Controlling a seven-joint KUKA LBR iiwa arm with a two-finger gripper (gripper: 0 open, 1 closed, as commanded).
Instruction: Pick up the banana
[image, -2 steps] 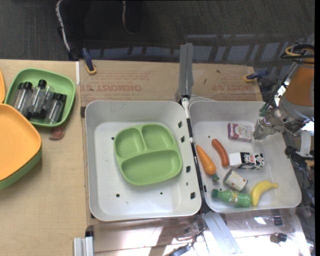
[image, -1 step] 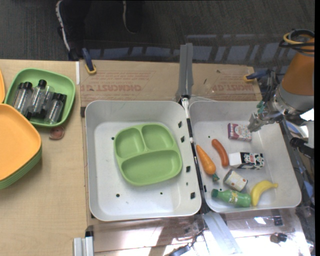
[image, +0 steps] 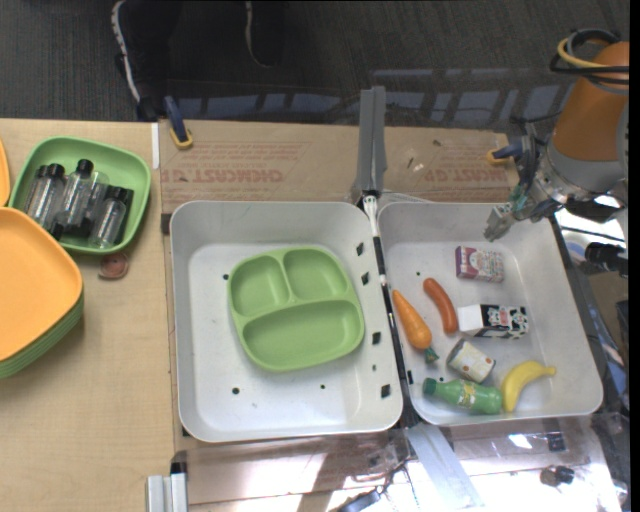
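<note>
Claw (image: 500, 222) hangs over the right bin's (image: 570, 300) far corner w/ nothing in it; how far it's open can't be told, too small and blurred. Banana (image: 525, 380) lies at the near right end of that bin, just beside a green bottle (image: 462, 394) and near a small carton (image: 470, 360) (tight spot, so approach from the open right side looks safer). Carrot (image: 411, 317) and sausage (image: 440, 304) sit mid-bin, apart. Green tray (image: 297, 308) fills the left bin (image: 200, 400).

Robotics lab: worktop (image: 100, 400) with two white bins (image: 190, 300), toy food, cardboard backing (image: 270, 160), robot arm (image: 590, 110).
</note>
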